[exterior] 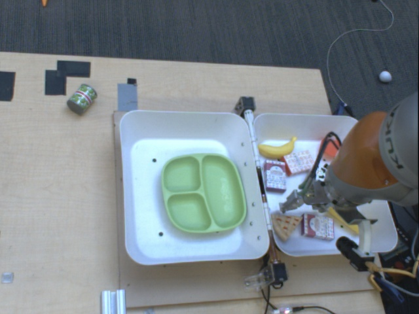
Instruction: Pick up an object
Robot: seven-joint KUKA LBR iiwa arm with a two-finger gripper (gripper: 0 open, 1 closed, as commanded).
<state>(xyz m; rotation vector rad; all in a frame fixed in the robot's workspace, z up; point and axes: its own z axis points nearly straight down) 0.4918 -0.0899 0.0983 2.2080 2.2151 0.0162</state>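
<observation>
**Gripper low over the right bin**

The gripper (292,203) hangs just above the right bin (386,237), beside a red-and-white packet (275,176) and above a pizza slice (286,226). Whether it is open or holding anything cannot be told. A banana (277,148) lies farther back. The left bin (141,195) holds a green divided plate (203,193). A small can (81,99) sits apart on the tabletop (52,195).

Partial letters "KU" on grey arm (400,142); box labels illegible.
</observation>
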